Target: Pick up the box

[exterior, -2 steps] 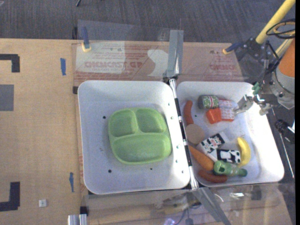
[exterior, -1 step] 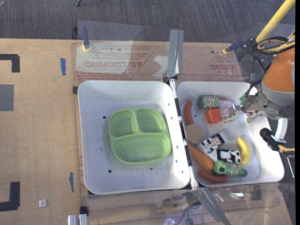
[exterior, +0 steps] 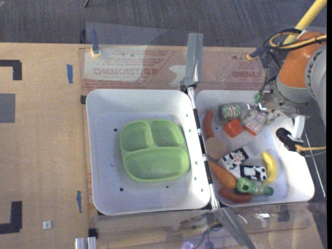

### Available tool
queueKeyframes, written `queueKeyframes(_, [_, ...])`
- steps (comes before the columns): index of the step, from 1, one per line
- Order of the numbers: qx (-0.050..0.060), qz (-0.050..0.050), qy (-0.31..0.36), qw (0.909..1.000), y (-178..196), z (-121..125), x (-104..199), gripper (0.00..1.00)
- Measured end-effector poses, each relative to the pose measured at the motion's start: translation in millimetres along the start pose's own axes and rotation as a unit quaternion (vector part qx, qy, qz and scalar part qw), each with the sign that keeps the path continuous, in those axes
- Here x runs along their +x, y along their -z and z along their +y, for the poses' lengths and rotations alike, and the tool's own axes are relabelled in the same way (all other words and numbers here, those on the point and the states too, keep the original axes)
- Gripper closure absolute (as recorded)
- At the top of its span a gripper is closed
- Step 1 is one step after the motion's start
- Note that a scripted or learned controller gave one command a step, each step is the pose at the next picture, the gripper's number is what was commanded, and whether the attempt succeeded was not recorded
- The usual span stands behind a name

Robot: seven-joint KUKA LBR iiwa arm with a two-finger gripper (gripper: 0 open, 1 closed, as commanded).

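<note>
In the right bin (exterior: 303,183), a small orange-red box (exterior: 233,128) lies near the upper middle, just below a green can (exterior: 230,110). Lower down is a black-and-white patterned box (exterior: 236,158), with a second piece of the same pattern (exterior: 254,173) beside it. My gripper (exterior: 262,107) hangs over the bin's upper right part, under the orange wrist band (exterior: 295,69). It is to the upper right of the orange-red box. A pale red-and-white packet (exterior: 254,122) lies right beneath the gripper, and I cannot make out whether they touch.
The right bin also holds a sausage (exterior: 208,124), a round cookie (exterior: 216,148), a carrot (exterior: 223,174), a banana (exterior: 270,166), a green bottle (exterior: 254,187) and another sausage (exterior: 233,195). A green divided plate (exterior: 154,150) sits in the left bin (exterior: 104,113). Cables (exterior: 290,139) trail at the right rim.
</note>
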State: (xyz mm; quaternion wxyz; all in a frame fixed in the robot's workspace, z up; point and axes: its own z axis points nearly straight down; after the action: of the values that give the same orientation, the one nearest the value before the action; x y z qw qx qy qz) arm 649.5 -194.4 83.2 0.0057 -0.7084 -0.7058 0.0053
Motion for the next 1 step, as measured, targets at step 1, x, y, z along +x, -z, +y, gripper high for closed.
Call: queueKeyframes(1, [-0.006,-0.001,0.002,1.0,10.2,3.3,2.9,1.0])
